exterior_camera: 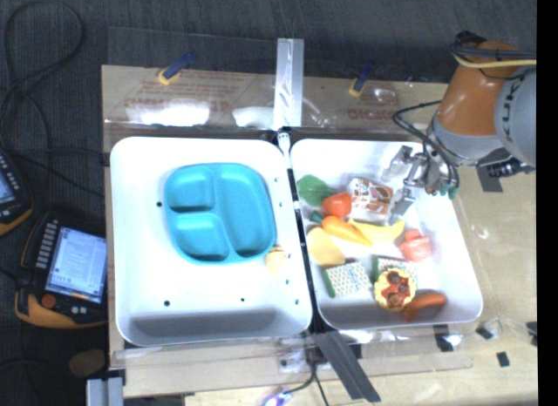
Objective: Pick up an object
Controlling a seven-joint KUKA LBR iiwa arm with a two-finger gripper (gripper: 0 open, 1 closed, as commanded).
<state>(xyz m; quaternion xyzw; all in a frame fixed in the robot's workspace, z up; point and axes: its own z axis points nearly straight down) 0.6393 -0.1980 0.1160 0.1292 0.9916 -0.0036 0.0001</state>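
My gripper [406,193] hangs over the upper right part of the right bin [466,282], just right of a printed white-and-brown box [370,200]. Nothing shows in its grasp. The bin holds several toy foods: a green leaf piece [311,189], a red tomato [336,205], an orange carrot [343,230], a yellow banana [385,234], a pale yellow wedge [323,248], a red piece [417,246], a checkered packet [349,278], a small pizza [394,286] and a brown sausage [424,305].
The left bin [139,291] holds a blue divided plate [218,211] and a small cream-coloured piece [276,260] by its right wall. A raised divider [295,221] separates the bins. The arm's orange band [471,99] sits beyond the right bin's far corner.
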